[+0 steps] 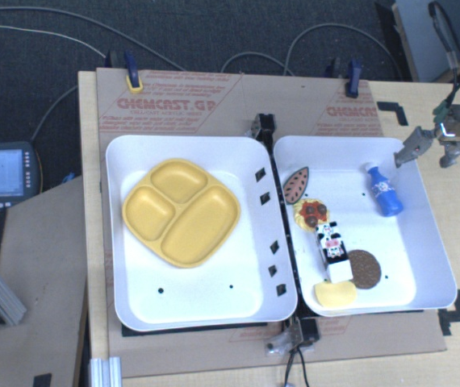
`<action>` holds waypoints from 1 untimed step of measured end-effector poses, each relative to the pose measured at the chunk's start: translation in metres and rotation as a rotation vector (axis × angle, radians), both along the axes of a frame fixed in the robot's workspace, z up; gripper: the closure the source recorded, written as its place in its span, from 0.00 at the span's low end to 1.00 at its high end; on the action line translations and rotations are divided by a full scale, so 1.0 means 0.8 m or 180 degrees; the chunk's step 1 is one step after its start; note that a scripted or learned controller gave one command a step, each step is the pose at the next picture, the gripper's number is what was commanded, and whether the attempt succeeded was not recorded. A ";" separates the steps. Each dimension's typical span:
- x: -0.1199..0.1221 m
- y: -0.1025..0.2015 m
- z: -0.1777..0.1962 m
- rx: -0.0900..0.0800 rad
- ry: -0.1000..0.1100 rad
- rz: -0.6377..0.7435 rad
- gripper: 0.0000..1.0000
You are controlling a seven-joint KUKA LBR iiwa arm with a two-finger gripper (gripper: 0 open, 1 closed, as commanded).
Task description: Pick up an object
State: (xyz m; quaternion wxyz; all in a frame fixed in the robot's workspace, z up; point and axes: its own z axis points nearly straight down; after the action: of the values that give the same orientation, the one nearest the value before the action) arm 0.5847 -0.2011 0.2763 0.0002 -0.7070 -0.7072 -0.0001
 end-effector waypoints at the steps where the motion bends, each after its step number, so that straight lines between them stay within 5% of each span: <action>1: 0.002 0.006 -0.054 0.0006 0.0017 0.0001 0.00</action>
State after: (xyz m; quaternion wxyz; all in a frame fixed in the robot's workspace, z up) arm 0.5867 -0.1961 0.2330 0.0027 -0.7069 -0.7074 0.0012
